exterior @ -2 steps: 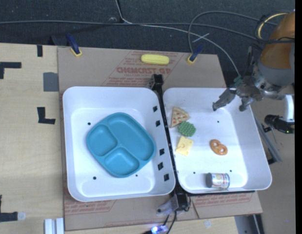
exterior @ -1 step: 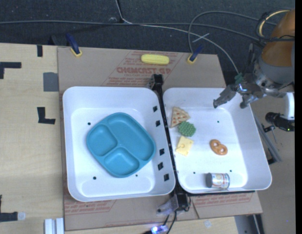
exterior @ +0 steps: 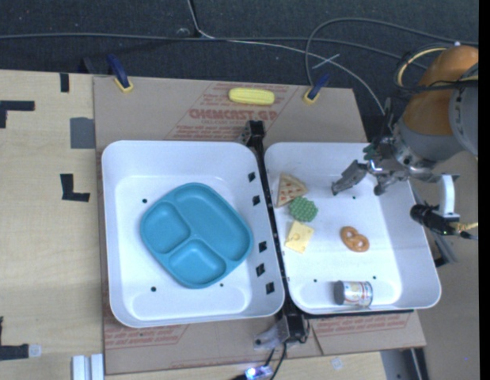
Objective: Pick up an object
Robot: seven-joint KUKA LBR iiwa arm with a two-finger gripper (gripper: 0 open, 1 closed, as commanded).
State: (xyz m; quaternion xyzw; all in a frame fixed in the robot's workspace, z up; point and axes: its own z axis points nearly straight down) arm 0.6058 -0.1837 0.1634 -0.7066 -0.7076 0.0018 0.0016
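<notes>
— Bins first: two white ones are sitting side by side on the counter [exterior: 39, 212]. What is lying in the left bin [exterior: 118, 212]?

— A blue divided plate [exterior: 195, 233] is resting flat in its middle.

— And the right bin [exterior: 411, 260]?

— Small things are lying scattered there. A waffle-patterned wedge [exterior: 290, 189] is sitting near the left wall, with a green knobbly piece [exterior: 303, 209] touching its lower edge. Just below that, a yellow cheese wedge [exterior: 299, 236] is lying flat. A pretzel [exterior: 355, 239] is sitting towards the middle, apart from the others, and a small can [exterior: 354, 293] is lying on its side near the front wall.

— Where is the arm [exterior: 442, 117] hanging?

— It is reaching in from the right, over the right bin's upper right part. The end effector [exterior: 365, 182] is pointing down and left, its two dark fingers [exterior: 347, 180] standing apart with nothing between them.

— Is it touching anything?

— It is hovering above bare bin floor, well apart from the pretzel and the wedge. Whether the tips are meeting the floor, I cannot tell.

— Anything lying outside the bins?

— A yellow banana-like piece [exterior: 251, 96] is lying on the cardboard [exterior: 181, 109] behind them.
</notes>
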